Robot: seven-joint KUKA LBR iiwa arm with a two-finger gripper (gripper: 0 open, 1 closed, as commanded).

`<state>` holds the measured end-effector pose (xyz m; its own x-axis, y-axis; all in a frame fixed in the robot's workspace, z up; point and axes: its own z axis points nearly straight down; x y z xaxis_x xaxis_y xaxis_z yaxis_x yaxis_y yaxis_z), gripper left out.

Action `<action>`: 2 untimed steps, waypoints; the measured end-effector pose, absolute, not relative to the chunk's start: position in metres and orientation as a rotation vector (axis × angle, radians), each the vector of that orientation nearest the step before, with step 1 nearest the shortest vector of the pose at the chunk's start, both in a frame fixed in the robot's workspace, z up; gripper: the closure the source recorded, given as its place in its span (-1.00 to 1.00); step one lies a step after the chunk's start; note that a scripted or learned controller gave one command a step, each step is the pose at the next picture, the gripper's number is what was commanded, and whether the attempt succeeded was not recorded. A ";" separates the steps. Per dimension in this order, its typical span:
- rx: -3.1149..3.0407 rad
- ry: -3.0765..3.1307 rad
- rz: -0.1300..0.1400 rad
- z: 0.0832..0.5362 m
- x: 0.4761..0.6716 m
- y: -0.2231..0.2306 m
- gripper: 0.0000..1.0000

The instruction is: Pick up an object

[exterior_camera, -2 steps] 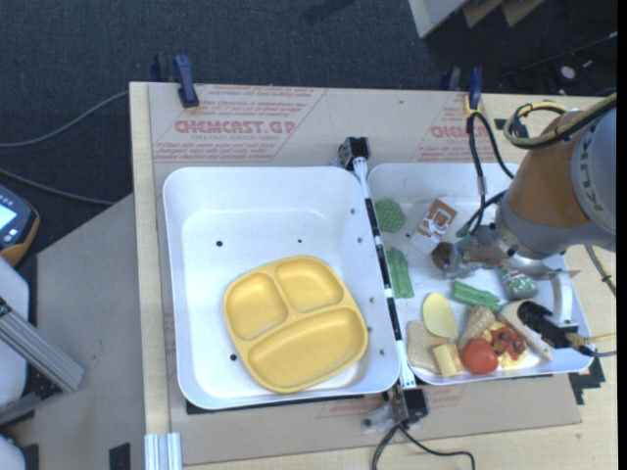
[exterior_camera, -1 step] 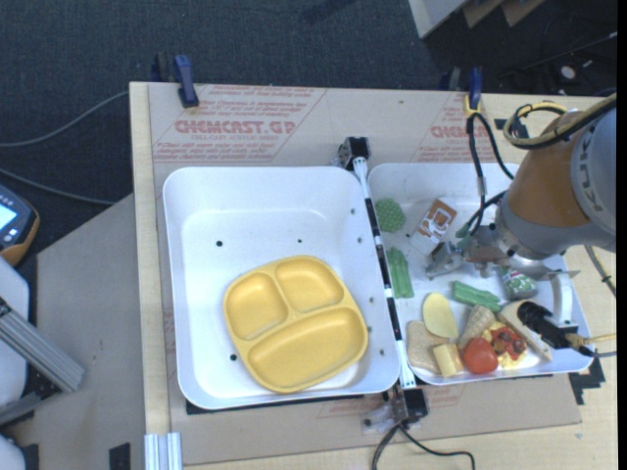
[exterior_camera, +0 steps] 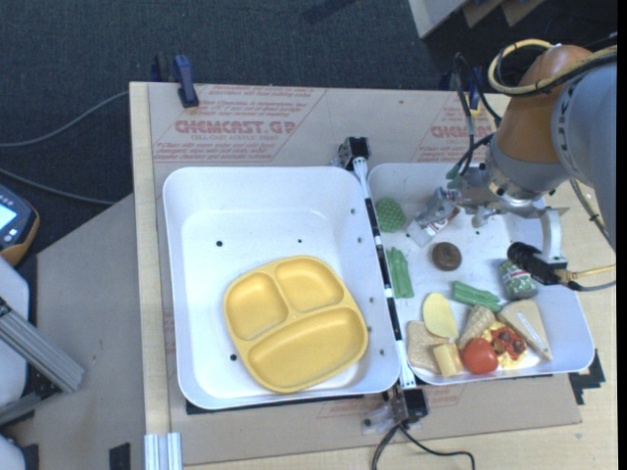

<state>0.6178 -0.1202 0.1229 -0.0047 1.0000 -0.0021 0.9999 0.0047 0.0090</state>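
Observation:
The right bin [exterior_camera: 573, 333] holds several toy foods. A brown round piece [exterior_camera: 447, 256] lies near its middle, a green knobbly piece [exterior_camera: 390, 213] and a green stick [exterior_camera: 399, 272] by its left wall. A green pod [exterior_camera: 475, 294], a small green can [exterior_camera: 517, 280], a yellow slice [exterior_camera: 440, 313], a red tomato [exterior_camera: 479, 357] and a pizza slice [exterior_camera: 505, 339] crowd the front. My gripper [exterior_camera: 433, 215] hangs low over the bin's back left part, between the knobbly piece and the brown piece, about 40 px above the latter. Nothing shows in its grasp.
The left bin [exterior_camera: 196, 213] carries a yellow divided plate [exterior_camera: 294, 321] at its front right. The grey arm with its orange band [exterior_camera: 539, 106] comes in over the right bin's back right corner. A blue clamp [exterior_camera: 183, 78] sits on the bench's far left edge.

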 end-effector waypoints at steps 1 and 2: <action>2.207 2.220 0.011 0.086 0.671 -0.122 -1.00; 2.225 2.220 -0.001 0.085 0.620 -0.119 -1.00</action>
<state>0.6201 -0.1189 0.0854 0.0019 1.0000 0.0007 1.0000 -0.0019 -0.0013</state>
